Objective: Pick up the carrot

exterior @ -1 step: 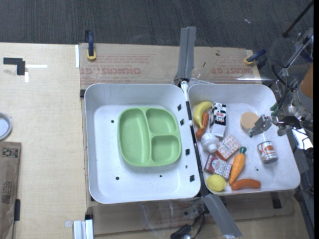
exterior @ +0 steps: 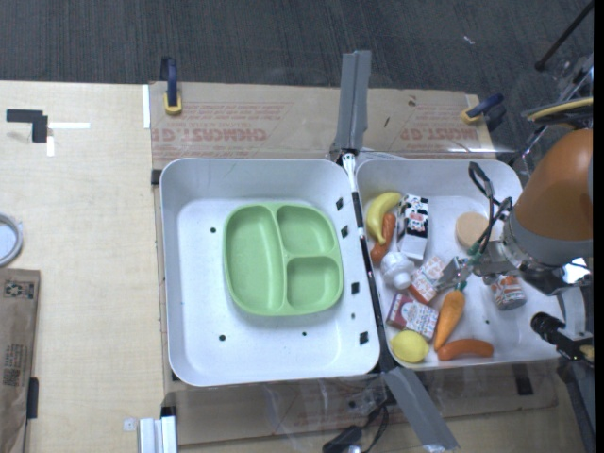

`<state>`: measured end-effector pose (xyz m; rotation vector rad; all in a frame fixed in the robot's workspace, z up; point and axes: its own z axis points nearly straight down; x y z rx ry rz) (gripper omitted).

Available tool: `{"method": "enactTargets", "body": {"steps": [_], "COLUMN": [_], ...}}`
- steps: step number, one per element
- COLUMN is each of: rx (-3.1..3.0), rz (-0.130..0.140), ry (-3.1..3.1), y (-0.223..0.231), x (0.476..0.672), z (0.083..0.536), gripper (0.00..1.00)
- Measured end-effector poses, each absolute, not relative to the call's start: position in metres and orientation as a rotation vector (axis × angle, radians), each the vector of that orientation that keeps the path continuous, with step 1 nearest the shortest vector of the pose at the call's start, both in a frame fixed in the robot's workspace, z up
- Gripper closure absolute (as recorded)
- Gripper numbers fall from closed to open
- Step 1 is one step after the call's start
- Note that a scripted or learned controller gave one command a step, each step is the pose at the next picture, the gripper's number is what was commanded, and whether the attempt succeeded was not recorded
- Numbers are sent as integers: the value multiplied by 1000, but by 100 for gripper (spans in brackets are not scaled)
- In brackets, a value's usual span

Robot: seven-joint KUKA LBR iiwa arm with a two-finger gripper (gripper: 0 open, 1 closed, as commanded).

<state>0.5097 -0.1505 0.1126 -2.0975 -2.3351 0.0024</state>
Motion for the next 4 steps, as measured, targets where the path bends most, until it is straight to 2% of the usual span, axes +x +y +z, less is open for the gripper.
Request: {"method": "enactTargets", "body": {"steps": [1,2,3,4], "rx": [-1755,-1871,-1883,-2049], "rz": [-9,-5,-14,2], "ry": [-2618,-2523,-2531,-2382], "y": [-149,-164,-165,-102], "x": [489,479,484,495], "z": [96,92,104,246], "gripper": [0,0,100,100]}}
